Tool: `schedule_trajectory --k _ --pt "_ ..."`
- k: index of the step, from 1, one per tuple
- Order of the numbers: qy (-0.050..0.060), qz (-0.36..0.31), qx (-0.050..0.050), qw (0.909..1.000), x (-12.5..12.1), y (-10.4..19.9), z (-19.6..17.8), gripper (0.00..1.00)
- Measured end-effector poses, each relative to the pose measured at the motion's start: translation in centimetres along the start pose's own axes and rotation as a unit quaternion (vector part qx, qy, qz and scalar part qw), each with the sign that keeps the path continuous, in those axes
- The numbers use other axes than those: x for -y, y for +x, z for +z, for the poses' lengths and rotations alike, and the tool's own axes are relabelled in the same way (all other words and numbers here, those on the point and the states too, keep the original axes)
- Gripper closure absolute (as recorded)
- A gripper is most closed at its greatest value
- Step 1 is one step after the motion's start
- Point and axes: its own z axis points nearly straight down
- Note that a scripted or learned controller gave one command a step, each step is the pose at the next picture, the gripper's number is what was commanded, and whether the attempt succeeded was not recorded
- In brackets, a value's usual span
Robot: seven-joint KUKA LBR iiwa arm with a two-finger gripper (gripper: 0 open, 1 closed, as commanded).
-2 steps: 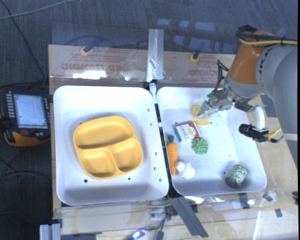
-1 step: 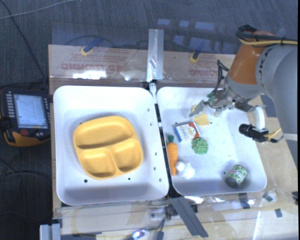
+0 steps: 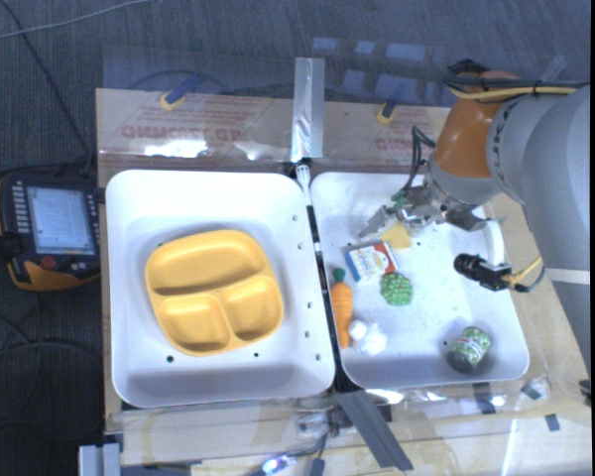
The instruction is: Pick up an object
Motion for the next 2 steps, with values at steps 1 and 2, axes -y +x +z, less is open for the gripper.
schedule_trajectory --k 1,2 --pt "-0.002 0.000 -0.001 1.0000 -0.1 0.1 -1.0 1.00" --pt "0.005 0.046 -0.002 0.9989 -4.4 8.7 -9.4 1.00"
